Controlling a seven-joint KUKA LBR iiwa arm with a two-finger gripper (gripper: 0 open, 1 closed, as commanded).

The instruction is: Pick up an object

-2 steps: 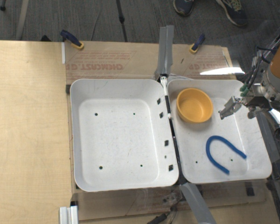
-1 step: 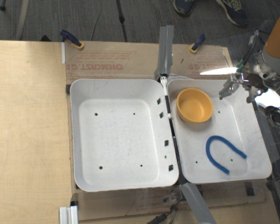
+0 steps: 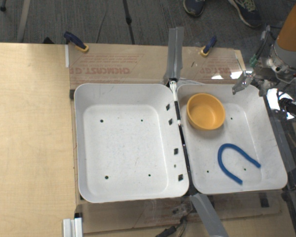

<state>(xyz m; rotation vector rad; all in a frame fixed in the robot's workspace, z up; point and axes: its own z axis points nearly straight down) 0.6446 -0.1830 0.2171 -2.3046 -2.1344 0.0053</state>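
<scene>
The blue U-shaped cord (image 3: 235, 162) lies below the yellow bowl (image 3: 205, 111), its open end pointing lower right. The gripper (image 3: 246, 80) is blurred; its state cannot be told.

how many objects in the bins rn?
2, both in the right bin: a yellow bowl near its back left corner, and a blue U-shaped piece toward the front. Nothing looks hidden.

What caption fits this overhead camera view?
Robot hand poised at the right bin's far corner, near a yellow bowl and blue hoop.
</scene>
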